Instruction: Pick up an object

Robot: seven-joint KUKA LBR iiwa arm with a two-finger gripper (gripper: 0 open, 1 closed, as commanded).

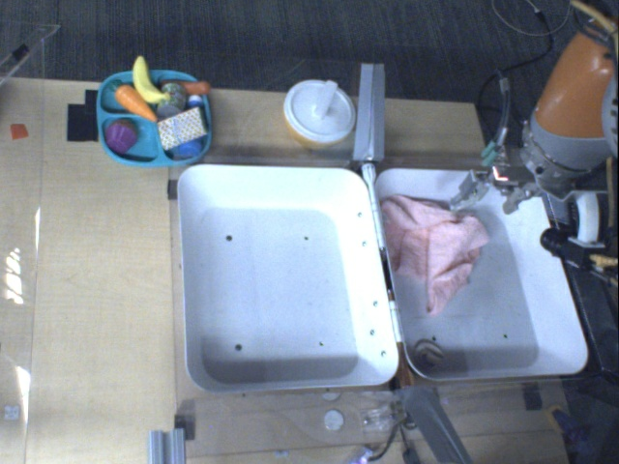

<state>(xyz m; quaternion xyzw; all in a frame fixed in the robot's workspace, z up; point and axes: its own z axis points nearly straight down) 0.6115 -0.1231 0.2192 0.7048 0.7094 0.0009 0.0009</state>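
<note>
The pink cloth (432,243) lies crumpled by the right bin's (542,356) far left corner, running toward its near edge. The gripper (488,189), fingers spread and holding nothing, hovers at the cloth's far right tip.

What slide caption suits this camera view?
Gripper poised above a pink cloth in the right white bin.

Cloth (435,246) in right bin (542,346)

The wooden bench (87,288) bears two white bins: the right bin (522,346) directly below the claw (491,193), the left bin (280,278) well left of it. Farther left lie a blue tray (108,153) and a lidded cup (319,112).
</note>
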